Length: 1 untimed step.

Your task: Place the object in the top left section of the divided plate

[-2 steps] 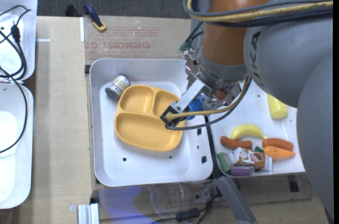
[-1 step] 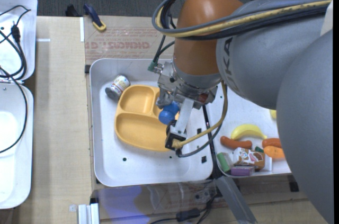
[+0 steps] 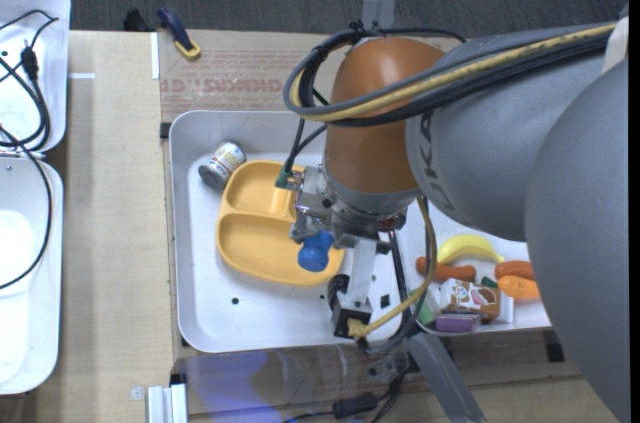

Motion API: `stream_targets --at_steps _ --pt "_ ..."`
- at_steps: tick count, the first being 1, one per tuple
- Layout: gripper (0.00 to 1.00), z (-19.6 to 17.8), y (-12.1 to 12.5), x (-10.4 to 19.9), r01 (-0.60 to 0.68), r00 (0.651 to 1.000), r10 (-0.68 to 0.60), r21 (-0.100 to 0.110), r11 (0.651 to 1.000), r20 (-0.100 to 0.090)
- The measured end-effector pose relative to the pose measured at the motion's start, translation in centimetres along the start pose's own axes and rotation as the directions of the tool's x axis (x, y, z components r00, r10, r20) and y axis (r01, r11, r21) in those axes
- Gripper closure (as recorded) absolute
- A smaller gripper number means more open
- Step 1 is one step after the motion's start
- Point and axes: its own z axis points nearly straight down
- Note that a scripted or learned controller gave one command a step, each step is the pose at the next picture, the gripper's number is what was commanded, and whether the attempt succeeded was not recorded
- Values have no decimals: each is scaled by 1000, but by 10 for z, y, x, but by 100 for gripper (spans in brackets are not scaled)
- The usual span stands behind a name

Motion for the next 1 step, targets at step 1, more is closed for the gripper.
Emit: stream_targets --at_steps 1 --pt "100 38 -6 24 75 997 -75 1 997 1"
